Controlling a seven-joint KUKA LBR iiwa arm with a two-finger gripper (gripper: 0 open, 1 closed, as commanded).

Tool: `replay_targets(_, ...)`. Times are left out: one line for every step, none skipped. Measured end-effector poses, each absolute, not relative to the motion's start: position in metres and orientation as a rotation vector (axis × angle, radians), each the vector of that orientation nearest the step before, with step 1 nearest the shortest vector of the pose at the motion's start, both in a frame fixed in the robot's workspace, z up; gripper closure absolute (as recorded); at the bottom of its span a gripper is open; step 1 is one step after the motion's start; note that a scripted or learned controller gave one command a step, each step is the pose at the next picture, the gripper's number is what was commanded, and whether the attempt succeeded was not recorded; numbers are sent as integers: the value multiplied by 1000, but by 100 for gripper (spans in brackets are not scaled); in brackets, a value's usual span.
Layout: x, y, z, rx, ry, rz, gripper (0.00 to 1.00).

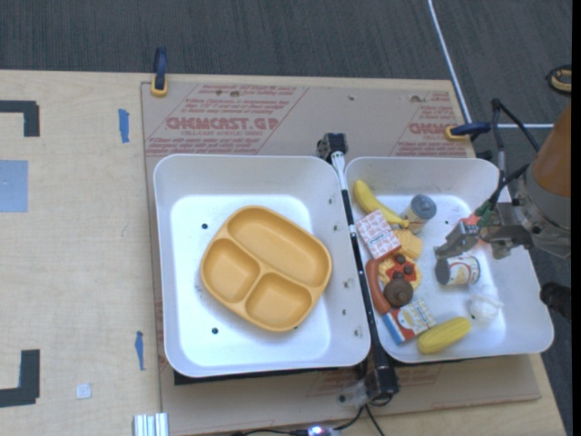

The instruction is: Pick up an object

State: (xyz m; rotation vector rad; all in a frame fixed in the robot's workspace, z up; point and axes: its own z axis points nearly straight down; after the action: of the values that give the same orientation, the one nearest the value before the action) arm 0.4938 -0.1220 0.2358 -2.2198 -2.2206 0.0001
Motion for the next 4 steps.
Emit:
replay_targets(556,-111,109,-2239,-2241,-22,0)
replay_targets(557,-110,107,-2244,-2245,-25,0)
replay_targets(518,-95,89,-2232,-2226,-10,0)
replay_targets(519,-93,99,-2231,-2227,-15,100)
